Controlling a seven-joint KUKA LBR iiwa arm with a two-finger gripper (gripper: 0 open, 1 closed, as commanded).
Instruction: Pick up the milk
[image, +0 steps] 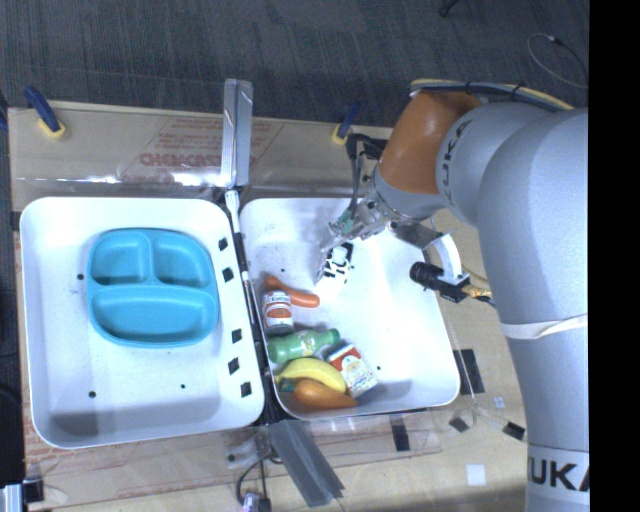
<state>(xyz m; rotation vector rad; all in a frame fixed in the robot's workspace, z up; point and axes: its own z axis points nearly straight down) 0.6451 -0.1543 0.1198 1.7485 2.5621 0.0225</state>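
My arm (500, 150) comes in from the right side, big and grey, with an orange band just above my wrist. My hand (352, 228) is down over the right bin (420, 330), near its back wall. The milk (337, 262) is a small white carton with black spots like a cow. It sits right under my hand, tilted, with its top end up against my fingers. I think I have hold of it at the top, but my fingers are small and dark here, so I cannot tell for sure how tight they are or how far open. The carton is in the back part of the right bin, away from the other food. Closer to the front, along the left wall of that bin, there is a little pile of things. There is a carrot (292, 293), then a small jar (278, 312) just beside it, then a green bottle (300, 345) lying on its side. Next to the bottle is a red and white can (354, 368). A yellow banana (312, 373) lies at the front, and an orange thing (315, 395) touches it from below. The left bin (60, 400) holds a blue tray (153, 286) with three parts in it.
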